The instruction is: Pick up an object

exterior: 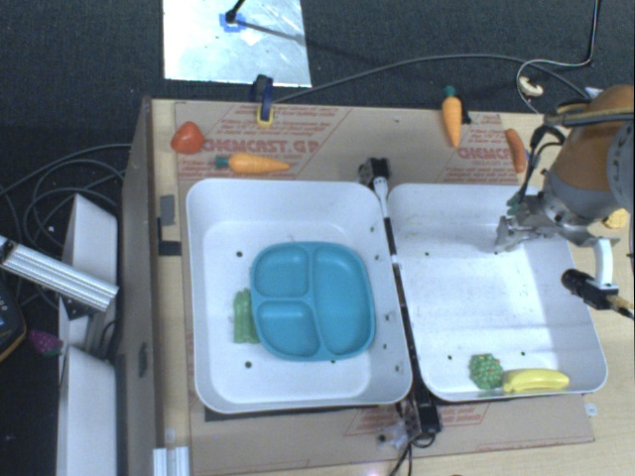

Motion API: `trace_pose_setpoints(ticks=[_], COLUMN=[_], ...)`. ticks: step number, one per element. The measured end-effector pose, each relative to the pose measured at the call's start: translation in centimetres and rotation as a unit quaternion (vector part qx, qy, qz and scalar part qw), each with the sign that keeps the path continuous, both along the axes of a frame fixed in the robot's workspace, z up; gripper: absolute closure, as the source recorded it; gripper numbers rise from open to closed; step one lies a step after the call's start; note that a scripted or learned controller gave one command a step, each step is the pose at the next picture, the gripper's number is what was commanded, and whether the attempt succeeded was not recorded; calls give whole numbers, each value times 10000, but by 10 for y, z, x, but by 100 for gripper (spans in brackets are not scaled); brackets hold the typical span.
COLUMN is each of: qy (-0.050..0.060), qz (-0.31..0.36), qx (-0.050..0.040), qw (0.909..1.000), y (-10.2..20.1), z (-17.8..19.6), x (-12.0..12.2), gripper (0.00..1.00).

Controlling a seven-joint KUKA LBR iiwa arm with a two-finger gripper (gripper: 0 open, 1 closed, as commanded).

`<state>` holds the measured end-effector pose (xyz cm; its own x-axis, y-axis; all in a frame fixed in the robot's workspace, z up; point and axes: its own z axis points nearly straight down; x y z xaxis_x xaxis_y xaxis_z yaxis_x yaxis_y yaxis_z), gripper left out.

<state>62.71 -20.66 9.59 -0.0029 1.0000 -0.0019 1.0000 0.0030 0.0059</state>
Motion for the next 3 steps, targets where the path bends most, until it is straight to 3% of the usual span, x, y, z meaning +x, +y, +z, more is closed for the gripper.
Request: trace_pose_setpoints(ticks=[3], qy=[-54], qz=[10], qx=[-8], qw=[10000], y=[-1], z=[33], x=[3], gripper=[100])
